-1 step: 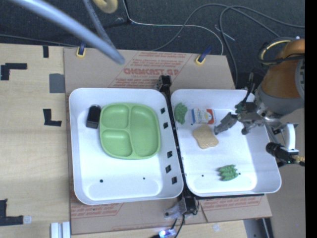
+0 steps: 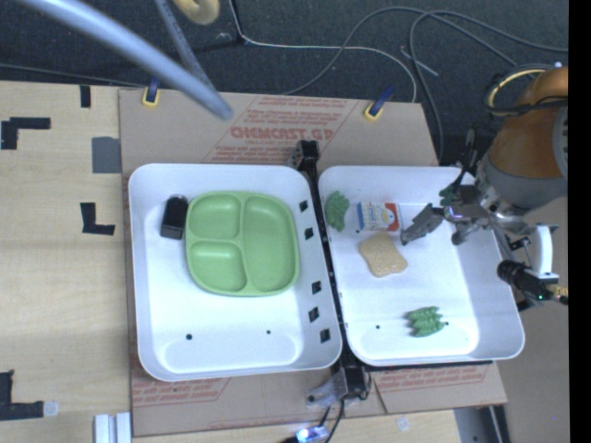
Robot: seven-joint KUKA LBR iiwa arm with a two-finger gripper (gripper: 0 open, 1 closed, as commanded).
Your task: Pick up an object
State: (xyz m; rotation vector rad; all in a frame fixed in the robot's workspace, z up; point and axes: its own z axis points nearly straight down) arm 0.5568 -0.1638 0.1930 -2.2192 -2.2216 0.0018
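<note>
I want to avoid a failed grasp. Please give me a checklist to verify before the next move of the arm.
1. Gripper open: ok, fingers spread.
2. Nothing held between the fingers: ok.
3. Gripper over the right bin: ok.
4. Nearest target free to grasp: ok, the beige piece lies apart from the carton.
5. Height of the gripper above the bin floor: cannot tell.
6. Green toy away from the arm's path: ok.

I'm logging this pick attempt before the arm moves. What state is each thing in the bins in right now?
Gripper: open, over the right bin, holding nothing.
Green divided plate: flat in the left bin.
Black block: beside the plate's left edge.
Small carton: lying down.
Tan piece: resting flat.
Broccoli: against the divider.
Green pod: lying apart.
</note>
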